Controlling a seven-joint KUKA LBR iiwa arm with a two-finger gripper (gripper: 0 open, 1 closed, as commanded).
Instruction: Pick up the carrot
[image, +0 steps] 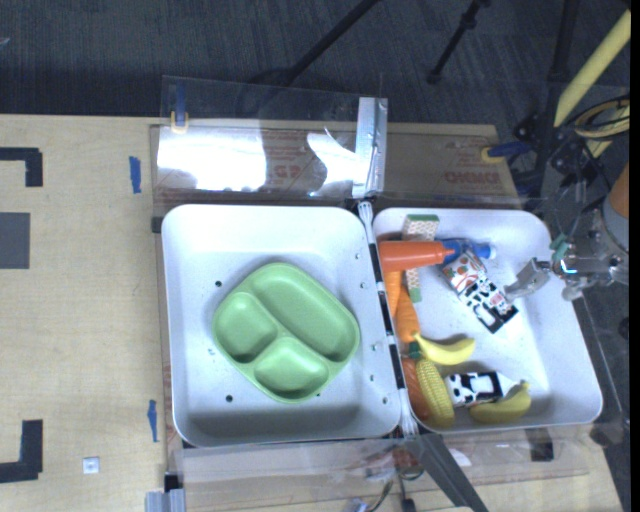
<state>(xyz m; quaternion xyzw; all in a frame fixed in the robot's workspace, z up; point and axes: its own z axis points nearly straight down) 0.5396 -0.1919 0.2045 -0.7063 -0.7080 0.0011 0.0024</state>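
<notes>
The gripper (535, 275) hangs over the right bin's (560, 355) far-right side, near its rim; I cannot tell how it is set, and nothing sits in it. Well to its left lies the carrot (405, 312), along the wall between the bins, its long axis running from the bin's back toward the front. Between gripper and carrot lies a black-and-white carton (487, 297). A banana (446, 349) touches the carrot's near end, corn (430, 390) below it. The left bin (190, 250) carries a green tray (286, 330)
</notes>
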